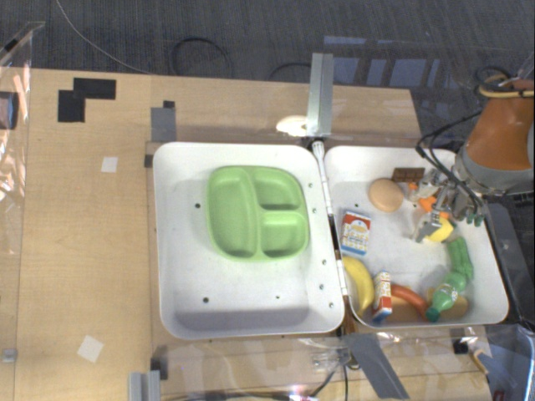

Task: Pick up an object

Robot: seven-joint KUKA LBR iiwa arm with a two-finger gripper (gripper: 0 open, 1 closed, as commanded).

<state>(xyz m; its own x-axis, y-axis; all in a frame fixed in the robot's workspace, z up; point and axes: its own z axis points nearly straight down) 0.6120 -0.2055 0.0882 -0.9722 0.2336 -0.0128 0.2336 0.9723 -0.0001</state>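
My gripper [431, 219] hangs low over the right bin [478, 224], near its right wall, with the orange-banded arm [500, 137] behind it. A small yellow piece [440, 231] lies right at the gripper's tip, and an orange piece [426, 199] sits just behind; whether either is held is unclear. To the left lie a tan round bun [385, 195] and a brown bar [408, 175]. A green cucumber [459, 256] lies just below the gripper.
The right bin also holds a small carton [356, 232], a banana [360, 281], a little can [382, 296], a red sausage [407, 295] and a green bottle [440, 297]. A green divided plate [256, 212] lies in the left bin [184, 291]. A metal post [320, 90] stands behind the bins.
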